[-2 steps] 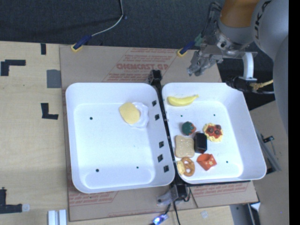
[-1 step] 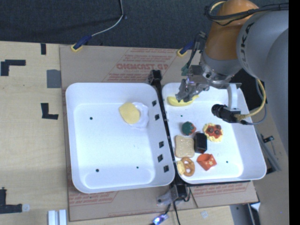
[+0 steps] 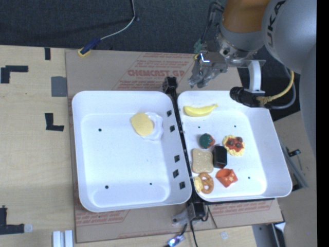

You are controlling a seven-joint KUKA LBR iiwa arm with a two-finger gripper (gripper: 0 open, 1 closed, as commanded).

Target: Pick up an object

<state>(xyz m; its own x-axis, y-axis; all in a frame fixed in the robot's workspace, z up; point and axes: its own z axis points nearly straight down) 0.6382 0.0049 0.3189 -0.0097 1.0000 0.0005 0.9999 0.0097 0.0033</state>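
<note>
This looks like a robot lab, not a home. A big grey robot arm (image 3: pixel 293 19) with an orange band reaches in, and wires hang by its claw (image 3: pixel 203 76). Below the claw sit two white bins (image 3: pixel 85 138) on a sheet of brown cardboard (image 3: pixel 128 71) laid on a worktop (image 3: pixel 31 153) with black tape marks. The bin right under the claw holds toy food, like a plastic banana (image 3: pixel 199 109). A thin cable (image 3: pixel 121 30) runs across the dark floor to the claw's left.
</note>
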